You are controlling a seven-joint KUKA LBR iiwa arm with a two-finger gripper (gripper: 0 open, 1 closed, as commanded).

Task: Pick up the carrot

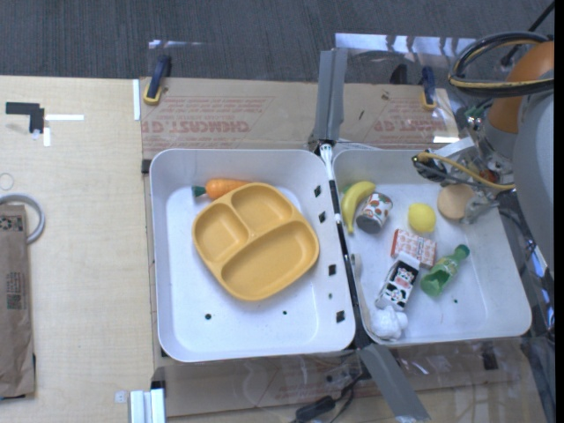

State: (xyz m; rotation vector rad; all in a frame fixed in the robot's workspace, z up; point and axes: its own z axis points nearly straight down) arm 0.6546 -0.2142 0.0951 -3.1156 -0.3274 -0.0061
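Observation:
The carrot (225,186), orange with a green tip, lies in the left bin (176,307) at its back, touching the far rim of a yellow divided plate (256,239). My gripper (476,199) hangs over the back right corner of the right bin (502,320), far to the right of the carrot. It sits right beside a tan round object (453,203). Cables and the wrist cover much of the gripper.
The right bin holds a banana (355,203), a small can (375,211), a lemon (422,218), a red-and-white packet (414,247), a milk carton (402,282), a green bottle (443,270) and a white lump (387,322). A ridge (339,236) divides the bins.

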